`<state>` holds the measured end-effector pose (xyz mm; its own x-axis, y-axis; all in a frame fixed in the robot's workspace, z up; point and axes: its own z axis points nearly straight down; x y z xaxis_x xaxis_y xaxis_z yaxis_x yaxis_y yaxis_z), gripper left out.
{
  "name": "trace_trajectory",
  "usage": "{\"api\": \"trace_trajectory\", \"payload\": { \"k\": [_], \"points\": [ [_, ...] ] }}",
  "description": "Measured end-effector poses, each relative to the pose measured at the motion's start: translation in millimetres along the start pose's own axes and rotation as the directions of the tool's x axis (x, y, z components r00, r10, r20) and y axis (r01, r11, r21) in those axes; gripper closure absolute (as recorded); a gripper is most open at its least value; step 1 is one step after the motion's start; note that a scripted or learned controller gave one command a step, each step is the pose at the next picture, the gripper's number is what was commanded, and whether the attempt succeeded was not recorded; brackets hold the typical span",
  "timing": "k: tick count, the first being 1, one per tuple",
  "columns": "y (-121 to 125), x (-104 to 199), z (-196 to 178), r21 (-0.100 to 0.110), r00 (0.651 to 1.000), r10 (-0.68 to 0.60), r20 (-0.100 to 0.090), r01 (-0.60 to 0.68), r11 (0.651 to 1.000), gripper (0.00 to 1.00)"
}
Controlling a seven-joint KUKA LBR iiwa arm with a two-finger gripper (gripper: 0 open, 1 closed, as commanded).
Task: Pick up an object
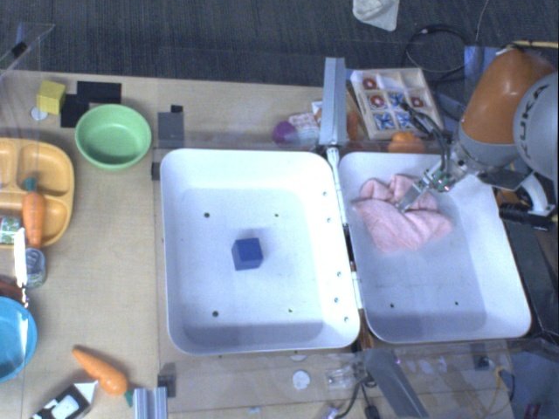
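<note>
From my feed I see a tan counter (105, 286) over dark carpet, with a green bowl (113, 135), a yellow tray (48, 177) and two carrots at its left end. Two white bins sit side by side: the left bin (201, 321) holds one blue cube (248, 252), the right bin (454, 312) one crumpled pink cloth (400, 218) in its far half. The pincer (417, 195) is down on the cloth's top edge; I cannot tell how wide it stands.

Robot lab: KUKA arm (502, 103), two white bins (175, 234), toy carrots (101, 370).
</note>
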<state>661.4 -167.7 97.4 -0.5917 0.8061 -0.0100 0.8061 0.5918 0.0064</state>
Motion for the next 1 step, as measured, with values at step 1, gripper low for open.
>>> {"api": "trace_trajectory", "payload": {
  "k": [1],
  "points": [
    [-4.8,-9.0,2.5,0.009,0.989,-0.147,-0.012,0.147,0.989,0.0]
  ]
}}
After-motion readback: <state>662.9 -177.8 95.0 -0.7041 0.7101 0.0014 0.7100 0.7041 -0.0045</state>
